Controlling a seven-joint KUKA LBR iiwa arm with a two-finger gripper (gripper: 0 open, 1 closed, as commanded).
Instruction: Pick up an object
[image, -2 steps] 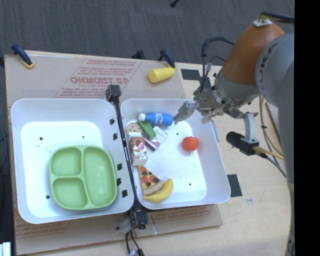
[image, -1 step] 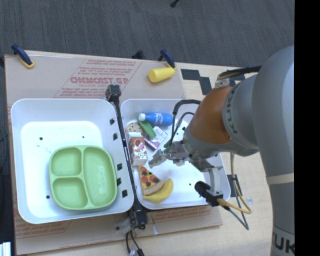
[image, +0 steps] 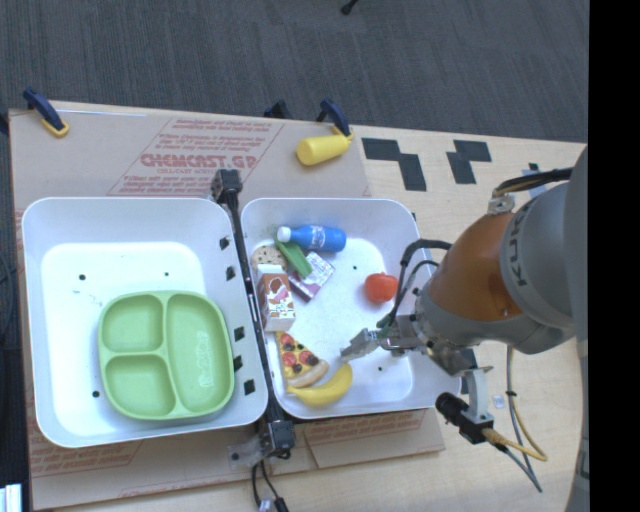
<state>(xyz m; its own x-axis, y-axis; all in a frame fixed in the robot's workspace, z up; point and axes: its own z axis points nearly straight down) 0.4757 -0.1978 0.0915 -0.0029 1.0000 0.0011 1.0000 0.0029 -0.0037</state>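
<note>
Dark carpet behind, pale desk (image: 420, 165) below, carrying two white bins side by side. Left bin (image: 50, 230): just a green divided tray (image: 165, 353), lying toward 6 o'clock. Right bin (image: 395, 225): several candidates, none lifted. Down the left wall, a small printed carton (image: 276, 300), then a pizza slice (image: 297, 358) and a banana (image: 325, 387) at about 7 o'clock. Near 11 o'clock, a blue bottle (image: 315, 238) with a green-and-purple packet (image: 305, 268) touching it from below. Toward 3 o'clock, an orange-red ball (image: 380, 288), apart from the rest. Low over the bin floor between ball and banana, the jaws (image: 358, 346), reaching in from 3 o'clock under the orange-banded wrist; cannot tell whether spread or pressed together, and nothing seen between them. Judged as early: approach made, no grasp shown, every object resting on the bin floor. Left to do: close on something, most likely banana or ball as the nearest, and lift clear.
</note>
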